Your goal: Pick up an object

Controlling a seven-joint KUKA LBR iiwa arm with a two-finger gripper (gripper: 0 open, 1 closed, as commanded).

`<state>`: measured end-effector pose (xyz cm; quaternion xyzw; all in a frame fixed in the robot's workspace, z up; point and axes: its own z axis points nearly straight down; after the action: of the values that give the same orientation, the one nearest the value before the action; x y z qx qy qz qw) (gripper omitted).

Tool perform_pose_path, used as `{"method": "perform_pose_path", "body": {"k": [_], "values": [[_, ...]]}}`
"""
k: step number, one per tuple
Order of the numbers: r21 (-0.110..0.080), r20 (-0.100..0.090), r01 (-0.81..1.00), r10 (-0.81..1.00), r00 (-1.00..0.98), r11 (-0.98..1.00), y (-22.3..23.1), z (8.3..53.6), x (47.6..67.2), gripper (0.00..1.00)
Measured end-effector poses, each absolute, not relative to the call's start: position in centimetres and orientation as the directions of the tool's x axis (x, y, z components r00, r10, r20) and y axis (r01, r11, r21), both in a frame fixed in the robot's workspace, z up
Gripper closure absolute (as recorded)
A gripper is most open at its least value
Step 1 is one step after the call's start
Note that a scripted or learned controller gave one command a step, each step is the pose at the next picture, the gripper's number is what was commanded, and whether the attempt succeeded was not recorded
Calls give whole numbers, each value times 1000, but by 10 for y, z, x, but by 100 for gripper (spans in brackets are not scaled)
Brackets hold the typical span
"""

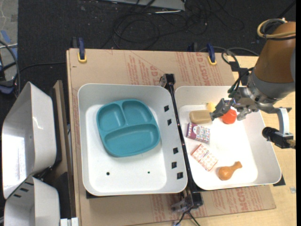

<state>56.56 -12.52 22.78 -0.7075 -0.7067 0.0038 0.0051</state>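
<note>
Gripper [225, 111] hangs over the right bin [263, 173]; we cannot tell its state; we judge the orange ball [229, 117] light, smooth, best pinched across its middle.

Single fixed camera, mounted above the bench [127, 65], looking down at a slant from the near side. Both white bins fall fully in frame: left bin [89, 140], right bin [256, 159]. Standoff moderate; dark floor with cables shows beyond the far edge. The arm [277, 55] enters from frame right.
</note>
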Motion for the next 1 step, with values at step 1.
{"method": "perform_pose_path", "body": {"k": [1], "values": [[-1, 0, 1000, 1000, -1, 1, -125, 234, 568, 0]]}}
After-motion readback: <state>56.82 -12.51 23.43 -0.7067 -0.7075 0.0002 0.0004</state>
